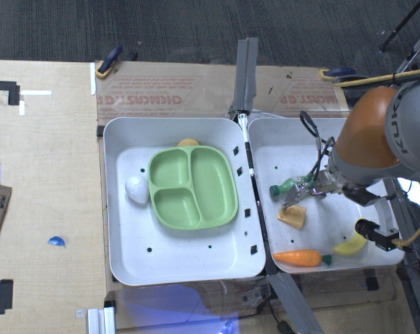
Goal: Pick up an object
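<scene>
– Since the arm (370,134) leans in over the right bin (272,145), its grey and orange bulk covers that bin's far right side. The gripper (292,199) sits low near the middle of the bin. Honestly I can't tell how the jaws stand, it's just a tangle of metal from this angle.

– Same here. A small green toy (282,186) is right against the gripper tip on the left, but it's partly hidden and too small to name. A tan wedge (292,218), kinda bread-looking, lies just below the tip. By the near wall there's a glossy orange carrot (297,258) with a green stub. Next to it is a yellow curved piece (349,246), partly overlapped by the robot.

– Any writing?

– Red print on the cardboard (154,89) behind the bins, upside down and too soft for me to read. There's also "KU" on the arm at the frame edge, with the rest cut off.

– And the left bin (119,242)?

– A smooth green plate (192,186) with three compartments, sitting a bit askew. A white ball (136,188) touches its left rim. Something yellowish (188,142) peeks over the far rim, mostly hidden.
</scene>
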Motion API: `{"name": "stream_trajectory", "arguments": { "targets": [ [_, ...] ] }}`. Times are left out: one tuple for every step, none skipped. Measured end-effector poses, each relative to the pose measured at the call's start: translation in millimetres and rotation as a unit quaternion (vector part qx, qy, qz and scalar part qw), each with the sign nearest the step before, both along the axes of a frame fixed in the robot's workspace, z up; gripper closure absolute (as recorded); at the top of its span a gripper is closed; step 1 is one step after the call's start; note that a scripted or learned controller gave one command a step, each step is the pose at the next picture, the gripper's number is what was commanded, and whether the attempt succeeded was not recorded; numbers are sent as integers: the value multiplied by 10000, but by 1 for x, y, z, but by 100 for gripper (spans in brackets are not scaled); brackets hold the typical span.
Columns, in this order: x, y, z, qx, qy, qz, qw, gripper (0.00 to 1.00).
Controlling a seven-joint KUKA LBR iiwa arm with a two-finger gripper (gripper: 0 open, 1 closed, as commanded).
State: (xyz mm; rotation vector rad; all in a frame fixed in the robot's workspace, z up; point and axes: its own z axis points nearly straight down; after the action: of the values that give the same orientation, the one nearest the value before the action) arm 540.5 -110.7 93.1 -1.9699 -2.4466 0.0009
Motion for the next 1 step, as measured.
{"name": "stream_trajectory", "arguments": {
  "targets": [
    [42, 10, 0, -2, -9, 668, 9978, 0]
  ]
}}
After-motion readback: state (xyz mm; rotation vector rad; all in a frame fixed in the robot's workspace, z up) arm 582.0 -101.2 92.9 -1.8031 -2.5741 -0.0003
